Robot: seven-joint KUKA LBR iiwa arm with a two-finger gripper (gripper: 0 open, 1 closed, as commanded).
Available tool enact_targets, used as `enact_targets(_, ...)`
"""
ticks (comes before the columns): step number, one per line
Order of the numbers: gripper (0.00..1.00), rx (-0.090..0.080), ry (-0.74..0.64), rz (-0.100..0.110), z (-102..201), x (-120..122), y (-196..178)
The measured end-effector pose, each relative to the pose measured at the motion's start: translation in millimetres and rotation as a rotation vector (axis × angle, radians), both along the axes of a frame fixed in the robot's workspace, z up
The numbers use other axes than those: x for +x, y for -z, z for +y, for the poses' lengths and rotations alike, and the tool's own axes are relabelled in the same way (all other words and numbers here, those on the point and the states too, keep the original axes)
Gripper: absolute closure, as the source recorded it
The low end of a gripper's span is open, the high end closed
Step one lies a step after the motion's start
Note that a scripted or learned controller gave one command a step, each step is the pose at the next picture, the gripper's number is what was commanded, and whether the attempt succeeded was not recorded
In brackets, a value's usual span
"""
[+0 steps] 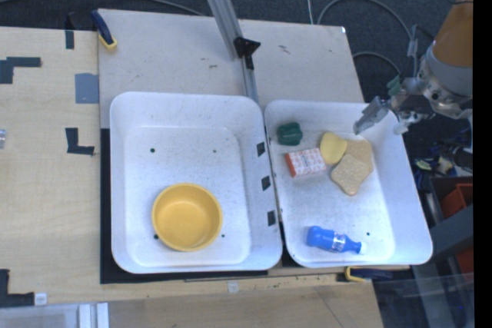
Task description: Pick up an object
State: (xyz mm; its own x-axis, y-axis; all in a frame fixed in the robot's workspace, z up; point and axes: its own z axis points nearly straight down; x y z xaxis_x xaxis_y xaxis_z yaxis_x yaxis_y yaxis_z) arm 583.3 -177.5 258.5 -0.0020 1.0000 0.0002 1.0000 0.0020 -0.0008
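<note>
Yellow bowl (pixel 187 216) in left bin (pixel 123 165), right bin (pixel 411 226) (five small items), tool (pixel 378 116) grip unclear

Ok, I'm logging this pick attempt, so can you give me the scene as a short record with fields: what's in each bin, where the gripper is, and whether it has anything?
left bin: one yellow bowl, upright, near the front
right bin: green block, red-and-white box, yellow piece touching a tan sponge, blue bottle lying on its side
gripper: over the right bin's far right corner, above the yellow piece and tan sponge
held: nothing seen between the fingers
</note>
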Motion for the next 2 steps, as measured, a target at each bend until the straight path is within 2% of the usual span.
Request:
enact_targets(1,0.0,0.0,-0.001,0.0,0,0,0)
enact_targets(2,0.0,0.0,0.001,0.006,-3,-10,51)
